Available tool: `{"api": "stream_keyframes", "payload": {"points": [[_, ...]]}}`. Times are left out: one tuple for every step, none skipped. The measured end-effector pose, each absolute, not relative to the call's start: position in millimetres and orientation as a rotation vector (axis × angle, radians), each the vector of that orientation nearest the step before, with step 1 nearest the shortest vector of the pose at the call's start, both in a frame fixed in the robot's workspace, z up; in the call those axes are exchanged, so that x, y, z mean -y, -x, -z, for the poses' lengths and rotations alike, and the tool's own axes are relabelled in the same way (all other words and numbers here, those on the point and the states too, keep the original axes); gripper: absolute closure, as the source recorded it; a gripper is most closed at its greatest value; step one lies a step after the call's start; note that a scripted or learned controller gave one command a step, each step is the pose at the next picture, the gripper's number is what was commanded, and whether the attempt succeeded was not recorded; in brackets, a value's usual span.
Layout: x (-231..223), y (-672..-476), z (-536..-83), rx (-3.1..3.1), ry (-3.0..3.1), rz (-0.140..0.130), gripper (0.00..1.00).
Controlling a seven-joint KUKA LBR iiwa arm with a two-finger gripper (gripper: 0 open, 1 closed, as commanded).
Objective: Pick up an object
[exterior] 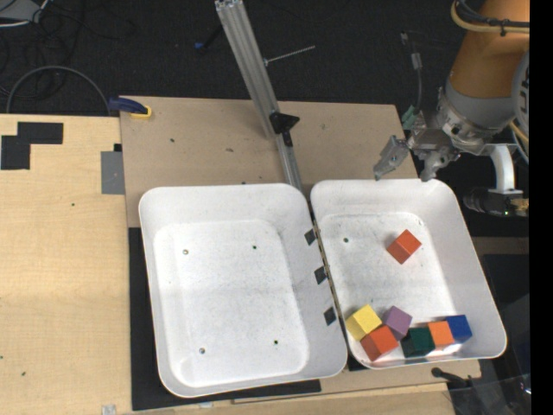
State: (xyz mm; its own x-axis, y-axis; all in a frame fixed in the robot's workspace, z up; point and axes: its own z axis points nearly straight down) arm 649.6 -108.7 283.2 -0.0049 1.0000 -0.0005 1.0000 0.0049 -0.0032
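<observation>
Camera view | fingers (pixel 406 164) spread open, holding nothing | above right bin (pixel 467 223) rim

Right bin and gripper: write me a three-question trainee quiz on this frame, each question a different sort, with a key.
1. True or false: the gripper is shut on a cube.
2. Which cube lies apart from the cluster in the right bin? A yellow cube B orange cube C purple cube
3. Fill in: the blue cube sits near the bin's ___ corner in the camera view.

Key: 1 false, it hangs open above the bin's far rim, nothing between its fingers; 2 B; 3 bottom right.
</observation>
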Motion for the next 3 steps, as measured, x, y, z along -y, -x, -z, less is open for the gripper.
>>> {"api": "stream_keyframes", "payload": {"points": [[108.7,-649.6,-283.2,2.226,2.214,-0.004,0.0],[108.6,-649.6,-283.2,2.226,2.214,-0.005,0.0],[108.6,-649.6,-283.2,2.226,2.214,-0.005,0.0]]}}
